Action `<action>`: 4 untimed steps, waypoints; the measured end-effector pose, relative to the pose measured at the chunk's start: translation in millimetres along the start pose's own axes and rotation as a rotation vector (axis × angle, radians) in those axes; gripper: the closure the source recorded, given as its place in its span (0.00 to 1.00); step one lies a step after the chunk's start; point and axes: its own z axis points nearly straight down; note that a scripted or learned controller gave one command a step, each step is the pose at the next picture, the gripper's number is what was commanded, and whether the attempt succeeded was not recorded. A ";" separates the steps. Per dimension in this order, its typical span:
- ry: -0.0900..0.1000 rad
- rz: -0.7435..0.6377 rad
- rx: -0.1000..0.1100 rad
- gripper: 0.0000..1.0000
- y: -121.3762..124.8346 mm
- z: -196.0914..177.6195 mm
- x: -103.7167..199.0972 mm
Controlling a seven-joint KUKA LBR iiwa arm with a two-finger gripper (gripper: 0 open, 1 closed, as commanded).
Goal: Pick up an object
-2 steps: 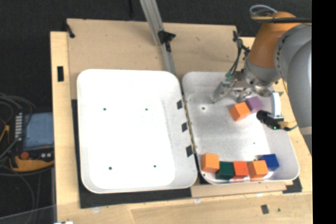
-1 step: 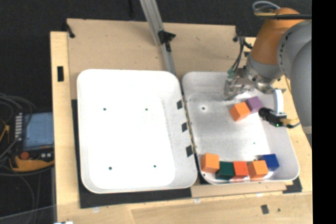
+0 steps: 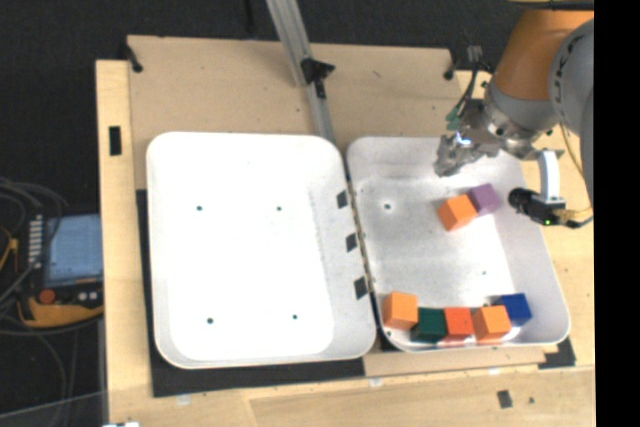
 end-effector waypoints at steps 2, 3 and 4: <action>0.000 -0.006 0.002 1.00 7.4 -72.3 -1.1; 0.000 -0.006 0.008 1.00 -22.6 -73.9 40.8; 0.003 -0.008 0.007 1.00 -42.2 -82.9 84.2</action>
